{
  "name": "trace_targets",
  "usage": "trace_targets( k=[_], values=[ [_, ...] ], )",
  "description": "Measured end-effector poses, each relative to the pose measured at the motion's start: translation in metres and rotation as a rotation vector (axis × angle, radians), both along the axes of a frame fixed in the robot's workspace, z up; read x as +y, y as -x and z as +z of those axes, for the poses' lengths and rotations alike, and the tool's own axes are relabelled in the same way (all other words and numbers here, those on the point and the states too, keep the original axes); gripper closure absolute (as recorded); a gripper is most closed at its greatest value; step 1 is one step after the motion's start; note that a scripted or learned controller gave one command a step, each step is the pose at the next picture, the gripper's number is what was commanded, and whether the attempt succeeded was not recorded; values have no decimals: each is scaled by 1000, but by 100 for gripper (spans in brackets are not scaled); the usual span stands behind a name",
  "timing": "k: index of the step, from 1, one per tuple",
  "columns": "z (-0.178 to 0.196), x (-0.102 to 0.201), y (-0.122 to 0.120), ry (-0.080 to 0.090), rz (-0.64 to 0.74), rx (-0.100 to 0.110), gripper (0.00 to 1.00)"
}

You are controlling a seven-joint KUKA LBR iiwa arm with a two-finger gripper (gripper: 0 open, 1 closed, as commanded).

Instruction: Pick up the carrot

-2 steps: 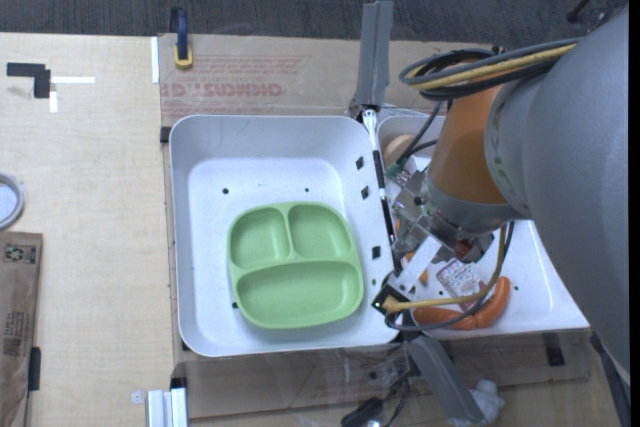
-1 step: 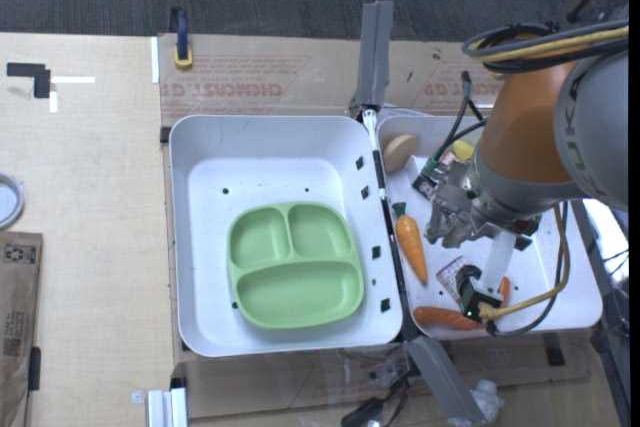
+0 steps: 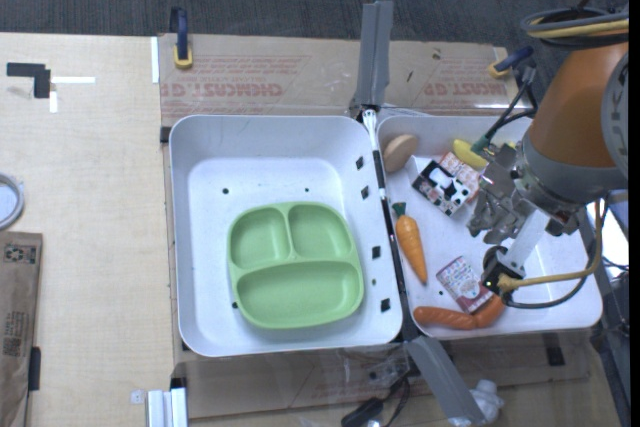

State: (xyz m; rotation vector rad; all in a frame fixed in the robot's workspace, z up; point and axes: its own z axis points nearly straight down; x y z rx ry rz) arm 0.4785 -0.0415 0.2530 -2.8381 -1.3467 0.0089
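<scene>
The carrot [image 3: 411,246], orange with a small green top, lies along the left wall of the right bin [image 3: 570,317], its tip pointing toward the front. My gripper [image 3: 487,217] hangs over the middle of the same bin, to the right of the carrot and a little further back, well apart from it. Nothing shows held at the gripper.
Left bin [image 3: 200,175] holds a green divided plate [image 3: 296,265]. In the right bin: a tan round item [image 3: 399,152] at the back left, a black-and-white toy [image 3: 443,183], a yellow piece [image 3: 467,155], a pink packet [image 3: 459,279] and a red-orange sausage [image 3: 458,318] at the front.
</scene>
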Motion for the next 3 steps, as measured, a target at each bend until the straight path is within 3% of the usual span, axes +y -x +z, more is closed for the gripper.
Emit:
trace_targets(
  k=[1, 2, 3],
  values=[
    [-49, 75, -40, 1, -176, 1, 100],
    [-36, 46, 2, -2, 52, 1, 100],
    [-54, 113, 2, -1, 171, 2, 100]
  ],
)
